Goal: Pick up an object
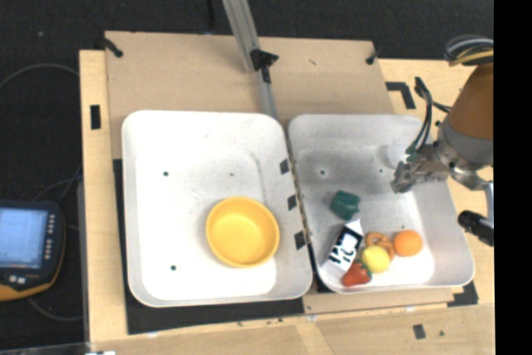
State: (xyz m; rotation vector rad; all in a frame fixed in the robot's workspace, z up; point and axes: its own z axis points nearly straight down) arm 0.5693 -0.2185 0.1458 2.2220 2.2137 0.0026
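Observation:
The right bin [332, 141] holds a dark green block [345, 201] near its middle. Toward its front lie a black and white carton [345, 245], a yellow fruit [376, 259], a red piece [357, 275] and an orange ball [407, 243]. A yellow bowl [242, 231] sits in the left bin [183, 154]. My gripper [405, 175] hangs over the right part of the right bin, right of the green block and above the orange ball in the view. Nothing is visibly held by it.
A slanted metal pole [237, 8] rises from the back between the bins. A handheld screen [25, 249] lies off the bench at the left. The bench's cardboard surface [316, 79] stretches behind the bins.

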